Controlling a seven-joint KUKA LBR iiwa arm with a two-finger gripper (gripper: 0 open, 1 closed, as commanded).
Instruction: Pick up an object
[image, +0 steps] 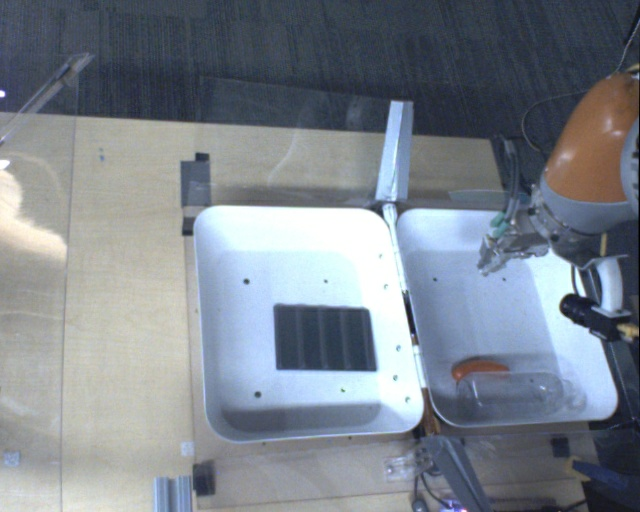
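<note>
A clear plastic bottle (515, 391) lies on its side near the front edge of the right bin (440, 300). Just behind it, touching or nearly so, lies a small orange object (480, 368). My gripper (492, 256) hangs over the back part of the right bin, well behind both objects, with nothing seen between its fingers. The grey arm with its orange band reaches in from the right.
The left bin (230, 300) holds a dark ribbed rectangular pad (325, 338) near its middle. A metal post (395, 150) stands behind the gap between the bins. Cables and black brackets sit along the bench's front and right edges.
</note>
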